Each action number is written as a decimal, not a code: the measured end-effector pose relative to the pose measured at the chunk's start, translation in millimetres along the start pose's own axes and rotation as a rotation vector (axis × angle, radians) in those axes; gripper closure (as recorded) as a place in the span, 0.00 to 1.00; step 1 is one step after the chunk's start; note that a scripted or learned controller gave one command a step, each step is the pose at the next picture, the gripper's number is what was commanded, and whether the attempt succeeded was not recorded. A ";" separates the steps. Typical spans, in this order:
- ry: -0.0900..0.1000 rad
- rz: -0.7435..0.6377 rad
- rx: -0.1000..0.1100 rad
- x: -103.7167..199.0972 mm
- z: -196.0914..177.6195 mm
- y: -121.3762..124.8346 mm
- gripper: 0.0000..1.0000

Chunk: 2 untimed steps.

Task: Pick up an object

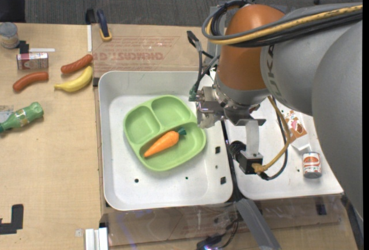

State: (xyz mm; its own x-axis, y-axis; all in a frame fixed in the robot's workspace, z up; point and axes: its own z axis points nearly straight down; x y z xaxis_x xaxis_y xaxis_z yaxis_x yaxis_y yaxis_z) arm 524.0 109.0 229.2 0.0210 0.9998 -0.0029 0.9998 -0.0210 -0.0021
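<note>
Hovering by the right rim of the green plate [144, 122], the end effector [206, 112] is too hidden to tell whether it's apart or together. Carrot [162, 143] lies in the plate's big compartment, left bin [115, 185]. Small can [312, 164] stands in the right bin [288, 182].

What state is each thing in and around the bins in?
green plate, right way up in the left bin
carrot, lying in the plate's largest compartment
small can, upright in the right bin
green bottle, on its side on the bench
gripper, over the plate's right edge
</note>
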 end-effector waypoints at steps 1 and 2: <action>0.000 -0.001 0.001 0.5 0.3 -0.3 0.00; 0.000 -0.065 0.004 72.5 92.4 -18.2 0.00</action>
State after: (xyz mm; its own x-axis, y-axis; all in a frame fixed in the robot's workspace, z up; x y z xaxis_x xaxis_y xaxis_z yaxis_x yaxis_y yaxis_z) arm 507.1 181.6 136.7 -0.0440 0.9990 -0.0031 0.9990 0.0440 -0.0067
